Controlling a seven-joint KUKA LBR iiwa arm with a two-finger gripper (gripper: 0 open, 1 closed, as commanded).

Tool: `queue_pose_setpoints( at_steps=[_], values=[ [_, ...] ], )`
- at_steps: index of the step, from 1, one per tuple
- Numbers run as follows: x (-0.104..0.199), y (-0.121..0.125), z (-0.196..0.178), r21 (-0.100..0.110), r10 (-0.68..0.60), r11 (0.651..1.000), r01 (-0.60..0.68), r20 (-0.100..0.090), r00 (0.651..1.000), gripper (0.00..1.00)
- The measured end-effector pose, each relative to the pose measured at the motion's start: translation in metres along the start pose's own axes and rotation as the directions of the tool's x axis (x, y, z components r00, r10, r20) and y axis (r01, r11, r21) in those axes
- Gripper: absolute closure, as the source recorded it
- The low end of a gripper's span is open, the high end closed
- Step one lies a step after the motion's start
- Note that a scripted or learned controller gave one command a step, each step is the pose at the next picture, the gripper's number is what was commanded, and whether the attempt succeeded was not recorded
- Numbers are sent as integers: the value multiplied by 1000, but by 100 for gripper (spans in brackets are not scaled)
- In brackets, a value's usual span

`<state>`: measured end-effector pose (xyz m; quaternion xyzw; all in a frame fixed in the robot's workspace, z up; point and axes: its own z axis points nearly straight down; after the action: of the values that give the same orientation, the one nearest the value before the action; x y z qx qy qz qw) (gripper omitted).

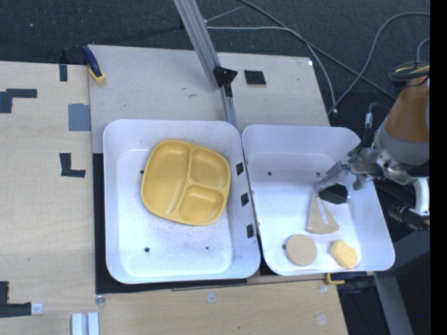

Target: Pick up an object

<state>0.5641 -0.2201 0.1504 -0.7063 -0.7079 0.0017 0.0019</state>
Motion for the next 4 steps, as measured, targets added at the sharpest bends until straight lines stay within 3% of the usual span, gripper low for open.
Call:
queue_pose_setpoints(
  at_steps=[1,2,3,4],
  values=[
    [5,8,46,-13,2,1000,-2,10,1000,0],
    [5,9,64,-4,1,1000,-1,2,1000,0],
    [5,10,52,-11,0,1000,0,5,1000,100],
    [6,8,-11,-9,1,1000,-1,2,1000,100]
  ],
)
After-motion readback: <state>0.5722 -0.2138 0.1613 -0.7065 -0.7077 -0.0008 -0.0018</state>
